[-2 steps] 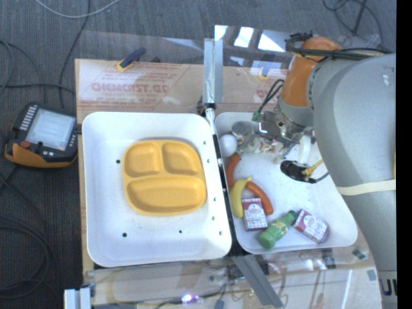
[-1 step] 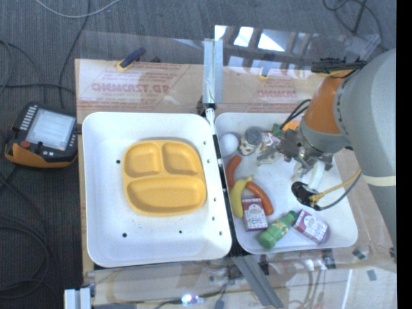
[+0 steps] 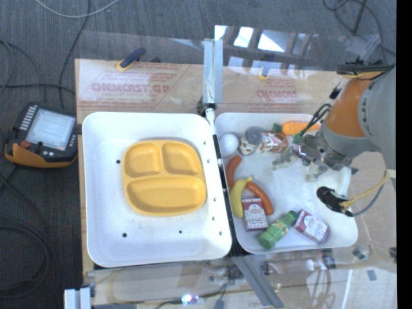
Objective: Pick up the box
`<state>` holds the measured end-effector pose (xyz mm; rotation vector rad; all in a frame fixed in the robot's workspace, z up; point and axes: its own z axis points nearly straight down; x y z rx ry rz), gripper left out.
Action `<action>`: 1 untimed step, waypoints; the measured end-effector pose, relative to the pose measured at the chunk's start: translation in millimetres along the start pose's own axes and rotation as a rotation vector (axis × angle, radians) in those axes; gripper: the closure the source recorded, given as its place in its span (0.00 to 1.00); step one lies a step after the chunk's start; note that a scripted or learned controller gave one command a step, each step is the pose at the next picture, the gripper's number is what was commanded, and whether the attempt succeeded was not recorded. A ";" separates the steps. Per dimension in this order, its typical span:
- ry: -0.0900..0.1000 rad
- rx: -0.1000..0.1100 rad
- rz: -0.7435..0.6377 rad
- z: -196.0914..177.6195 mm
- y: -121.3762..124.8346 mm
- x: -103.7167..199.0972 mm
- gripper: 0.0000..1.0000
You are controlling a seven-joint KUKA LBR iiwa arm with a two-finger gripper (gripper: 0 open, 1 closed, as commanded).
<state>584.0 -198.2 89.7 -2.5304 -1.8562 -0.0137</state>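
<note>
While fingers [image 3: 297,158] hover mid-bin, box [image 3: 311,226] hugs near rim, bottle [image 3: 277,230] alongside

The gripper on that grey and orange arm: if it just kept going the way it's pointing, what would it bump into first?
Probably the small jar lying left of the gripper, though height above the right bin is hard to judge.

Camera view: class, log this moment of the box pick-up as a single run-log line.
task: pick up box | gripper: over right bin, upper part | boxes: lying in right bin, not held | left bin: yellow tray
</note>
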 end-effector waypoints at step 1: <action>-0.021 0.091 0.155 3.4 62.7 18.5 0.00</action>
